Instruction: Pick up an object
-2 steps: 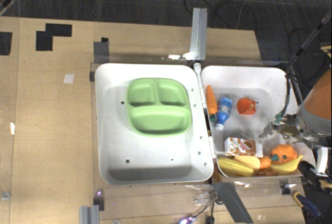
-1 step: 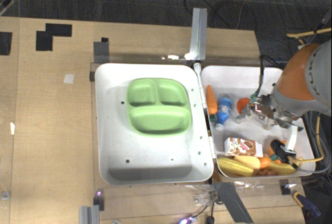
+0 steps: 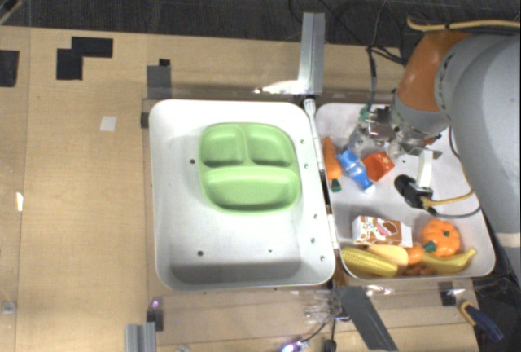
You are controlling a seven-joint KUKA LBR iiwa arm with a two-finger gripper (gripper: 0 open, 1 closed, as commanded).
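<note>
With finger state not discernible, the gripper (image 3: 381, 133) is positioned over the blue item (image 3: 355, 168) and red item (image 3: 378, 165) (right bin (image 3: 480, 257), far half); crowding may cause a misgrasp.

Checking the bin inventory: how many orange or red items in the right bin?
3, maybe more hidden under the arm: a carrot along the left wall, a red piece mid-bin, a pumpkin near the front right.
</note>
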